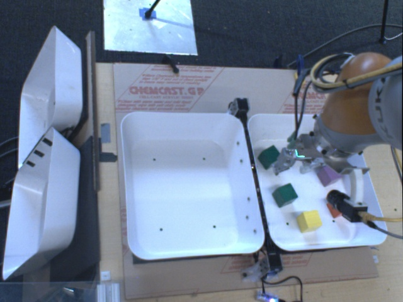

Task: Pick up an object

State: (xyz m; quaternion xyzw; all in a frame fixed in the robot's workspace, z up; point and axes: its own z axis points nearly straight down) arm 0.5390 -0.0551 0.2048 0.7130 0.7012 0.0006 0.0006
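In the right bin (371,228) lie a dark green block (268,156) at the upper left, a second green block (284,194) near the middle, a yellow block (309,221) toward the front, and a purple block (329,175) partly under the arm. A small orange-red piece (333,212) peeks out beside a black part of the arm. My gripper (284,163) hangs low over the bin, just right of the upper green block and above the second one. Nothing can be seen held in it.
The left bin (189,187) sits next to the right one, with a black divider clamp (239,106) between them at the back. The arm's orange wrist (352,99) and cables cover the right bin's back right. White trays (44,162) stand at the far left.
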